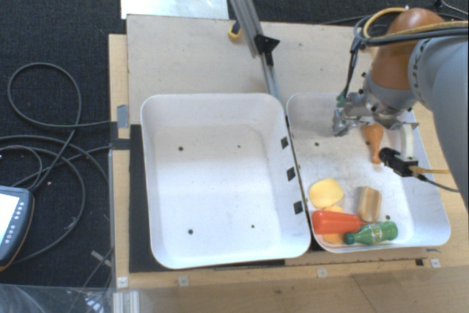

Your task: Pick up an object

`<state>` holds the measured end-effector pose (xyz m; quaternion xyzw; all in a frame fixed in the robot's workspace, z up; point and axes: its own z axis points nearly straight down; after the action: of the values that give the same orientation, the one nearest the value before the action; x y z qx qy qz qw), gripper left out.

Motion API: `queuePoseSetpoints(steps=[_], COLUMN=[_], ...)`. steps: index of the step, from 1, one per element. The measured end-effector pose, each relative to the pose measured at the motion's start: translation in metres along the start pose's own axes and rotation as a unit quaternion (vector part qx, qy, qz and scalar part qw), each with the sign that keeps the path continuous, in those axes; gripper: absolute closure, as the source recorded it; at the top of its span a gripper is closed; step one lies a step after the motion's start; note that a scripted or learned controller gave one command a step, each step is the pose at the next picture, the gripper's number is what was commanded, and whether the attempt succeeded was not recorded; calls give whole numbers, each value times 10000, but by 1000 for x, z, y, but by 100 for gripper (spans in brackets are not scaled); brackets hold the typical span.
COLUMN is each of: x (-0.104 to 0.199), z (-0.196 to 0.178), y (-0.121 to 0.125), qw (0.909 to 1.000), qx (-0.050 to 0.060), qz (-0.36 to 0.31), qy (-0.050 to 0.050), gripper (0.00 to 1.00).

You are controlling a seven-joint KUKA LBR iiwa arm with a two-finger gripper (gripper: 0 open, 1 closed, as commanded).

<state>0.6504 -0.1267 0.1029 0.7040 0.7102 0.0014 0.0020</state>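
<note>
White plastic forms the two shallow bins on the bench; the right bin (432, 227) is serving here as the landmark for every position given. The grey arm (440, 84), carrying its orange band (399, 48), is reaching in over the far half of that bin, and the gripper (343, 121) is hanging low above the bin's far left corner, beside the wall it shares with the left bin (212, 179). Whether the gripper is apart or together cannot be judged at this size and slant, and nothing is showing beneath its tip. The candidate objects are lying elsewhere in the right bin: an orange carrot-like piece (374, 141) is resting just beside the wrist, toward the bin's middle, while a cluster is sitting along the near edge, well apart from the gripper. That cluster is comprising a yellow slice (326, 193), a red piece (335, 221), a tan block (368, 203) and a green bottle (374, 233), the bottle lying on its side against the near rim. A black cable clip (390, 157) is hanging from the arm over the bin's right half. Judging from this arrangement, the pick is not yet accomplished: every object appears to be resting on the bin floor, so a descent onto one of them, a closure and a lift are all remaining
</note>
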Motion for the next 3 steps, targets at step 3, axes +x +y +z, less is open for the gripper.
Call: queuePoseSetpoints(steps=[3], x=[-1], z=[-114], y=[3], qw=[10000], qx=[7], qz=[12], qy=[-1], gripper=[100])
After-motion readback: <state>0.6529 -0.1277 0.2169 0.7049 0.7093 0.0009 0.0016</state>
